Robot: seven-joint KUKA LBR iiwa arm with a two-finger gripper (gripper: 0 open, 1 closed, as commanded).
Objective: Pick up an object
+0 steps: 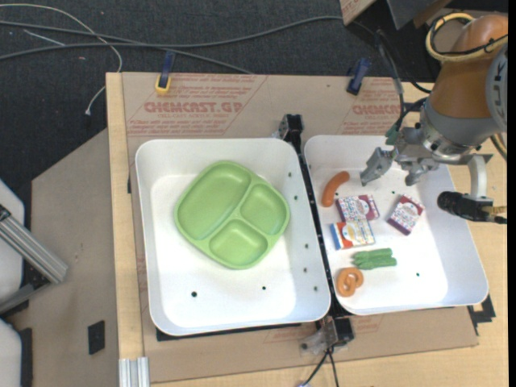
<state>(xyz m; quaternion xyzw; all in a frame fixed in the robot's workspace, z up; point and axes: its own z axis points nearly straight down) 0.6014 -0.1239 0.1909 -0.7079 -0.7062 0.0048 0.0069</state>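
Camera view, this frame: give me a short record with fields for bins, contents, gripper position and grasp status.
left bin: holds a green divided plate
right bin: holds an orange sausage, two purple packets, a red-and-blue packet, green pea pods and a pretzel
gripper: above the right bin's far part, fingers open
grasp status: nothing between the fingers
nearest items: sausage and purple packets, all lying on the bin floor

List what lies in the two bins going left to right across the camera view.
Green divided plate in the left bin → orange sausage → pretzel → purple packet → green beans → dark purple packet. The end effector hangs above the right bin.
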